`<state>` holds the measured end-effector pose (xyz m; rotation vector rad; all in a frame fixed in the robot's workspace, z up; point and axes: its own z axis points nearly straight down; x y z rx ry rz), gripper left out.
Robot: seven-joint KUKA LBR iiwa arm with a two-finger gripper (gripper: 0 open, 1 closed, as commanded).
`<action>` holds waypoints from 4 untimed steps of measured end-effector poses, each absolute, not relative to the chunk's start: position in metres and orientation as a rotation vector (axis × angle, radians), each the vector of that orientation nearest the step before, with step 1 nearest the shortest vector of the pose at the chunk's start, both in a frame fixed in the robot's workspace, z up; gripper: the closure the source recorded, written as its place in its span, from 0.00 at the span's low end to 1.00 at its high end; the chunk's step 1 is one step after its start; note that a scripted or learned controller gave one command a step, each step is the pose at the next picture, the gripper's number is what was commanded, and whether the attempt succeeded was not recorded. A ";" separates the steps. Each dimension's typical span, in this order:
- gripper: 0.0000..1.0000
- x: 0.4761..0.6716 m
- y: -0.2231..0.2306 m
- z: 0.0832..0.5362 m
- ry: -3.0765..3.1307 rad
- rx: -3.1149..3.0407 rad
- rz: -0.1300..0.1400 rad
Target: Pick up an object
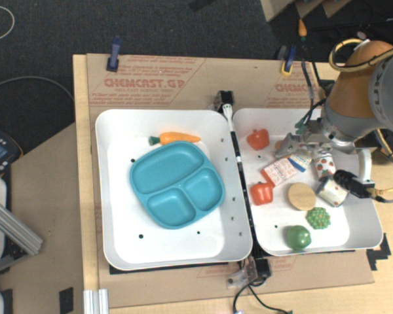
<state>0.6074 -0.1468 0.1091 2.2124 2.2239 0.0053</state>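
A teal three-compartment plate (177,184) lies tilted in the left bin (118,227), with a toy carrot (175,137) just beyond its far edge. In the right bin (360,231), left to right, sit a red toy tomato or strawberry (257,139), a red toy pepper (262,193), a small red-and-white packet (280,171), a green round fruit (298,237), a tan disc (301,197), a knobbly green piece like broccoli (318,218), and a white cylinder with a dark end (333,193). A white piece with red spots (325,165) is partly covered and hard to name. The gripper (300,144) hangs low over the far part of this bin, near the packet; its metal parts blur together, so how its grip stands cannot be told. The grey-and-orange arm (357,90) is cut off at the right edge.
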 end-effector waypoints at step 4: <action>0.00 0.475 -0.157 0.095 2.223 2.230 -0.004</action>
